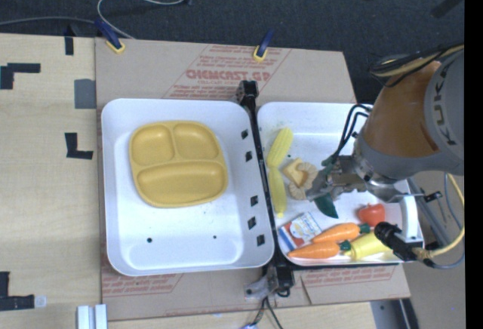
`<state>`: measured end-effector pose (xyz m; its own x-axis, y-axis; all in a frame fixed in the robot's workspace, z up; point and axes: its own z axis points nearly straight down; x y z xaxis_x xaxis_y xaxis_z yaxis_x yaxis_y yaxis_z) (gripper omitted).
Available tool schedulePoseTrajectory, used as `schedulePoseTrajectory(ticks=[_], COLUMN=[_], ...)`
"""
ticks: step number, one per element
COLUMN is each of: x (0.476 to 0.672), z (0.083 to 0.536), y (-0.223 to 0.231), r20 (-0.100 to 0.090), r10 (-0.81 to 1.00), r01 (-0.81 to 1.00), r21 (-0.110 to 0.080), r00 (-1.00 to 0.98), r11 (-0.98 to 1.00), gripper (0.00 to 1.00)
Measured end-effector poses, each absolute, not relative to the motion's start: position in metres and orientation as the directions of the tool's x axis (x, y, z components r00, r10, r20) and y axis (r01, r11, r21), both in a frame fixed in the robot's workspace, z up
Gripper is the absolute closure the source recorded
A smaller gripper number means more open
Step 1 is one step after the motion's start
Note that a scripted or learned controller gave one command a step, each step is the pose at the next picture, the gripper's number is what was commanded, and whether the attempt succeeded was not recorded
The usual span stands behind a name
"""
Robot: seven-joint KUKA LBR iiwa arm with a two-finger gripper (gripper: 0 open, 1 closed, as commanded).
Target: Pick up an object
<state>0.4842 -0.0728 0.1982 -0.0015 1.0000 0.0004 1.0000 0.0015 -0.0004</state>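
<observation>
The right bin (317,115) holds the loose objects. A yellow corn cob (279,150) lies along its left wall, with a beige crumpled piece (299,173) just to its right. My gripper (323,186) hangs low over the bin's middle, right beside the beige piece and above a dark green object (329,207). Nearer the front edge lie an orange carrot (326,239), a yellow-green item (367,246), a red item (370,213) and a small printed packet (301,228).
The left bin (124,244) holds a yellow divided plate (179,163). A black divider bar (254,169) runs between the bins. The arm's grey and orange body (404,131) covers the right bin's right side. Cardboard lies under both bins.
</observation>
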Motion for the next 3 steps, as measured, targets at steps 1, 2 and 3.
schedulePoseTrajectory(ticks=[1, 2, 3], x=[0.484, 0.484, 0.484], z=[0.252, 0.262, 0.26], y=[-0.021, -0.005, 0.022], r20=[0.0, 0.001, 0.001], r10=[1.0, 1.0, 1.0], r01=[1.0, 1.0, 1.0], r21=[0.0, -0.001, -0.001], r00=[-0.002, -0.003, -0.002], r11=[0.002, 0.003, 0.002], gripper=[1.0, 1.0, 1.0])
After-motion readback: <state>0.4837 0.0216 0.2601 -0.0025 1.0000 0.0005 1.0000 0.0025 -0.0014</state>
